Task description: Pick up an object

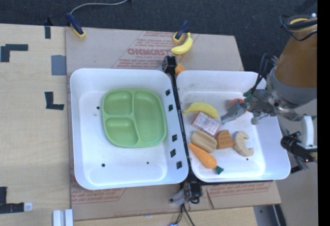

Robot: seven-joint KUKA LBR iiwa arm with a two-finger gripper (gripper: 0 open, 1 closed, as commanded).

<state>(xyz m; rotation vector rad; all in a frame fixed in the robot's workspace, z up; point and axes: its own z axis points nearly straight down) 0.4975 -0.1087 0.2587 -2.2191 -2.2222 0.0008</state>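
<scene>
A grey robot arm with an orange band reaches in over the right-hand bin (pixel 268 165), its claw (pixel 233 112) hanging low above the bin's far side, just beside a cluster of toy food. How far the claw is open cannot be told from here, and nothing can be seen gripped in it. The likely targets lie close together near the divider: a yellow banana (pixel 202 110), a small red-and-white packet (pixel 206 125), a hot-dog bun (pixel 203 141), a brown piece of toast (pixel 225 139), a tan curved pastry (pixel 243 144) and an orange carrot (pixel 203 156) nearest the front wall. The claw's tip points toward the banana and packet, which look like the nearest candidates. In the left-hand bin (pixel 85 165) sits a green divided plate (pixel 134 117), well apart from the action. Blue-and-yellow clamps (pixel 181 34) pin the cardboard sheet to the tabletop (pixel 31 132), apparently to keep the bins from shifting.
</scene>
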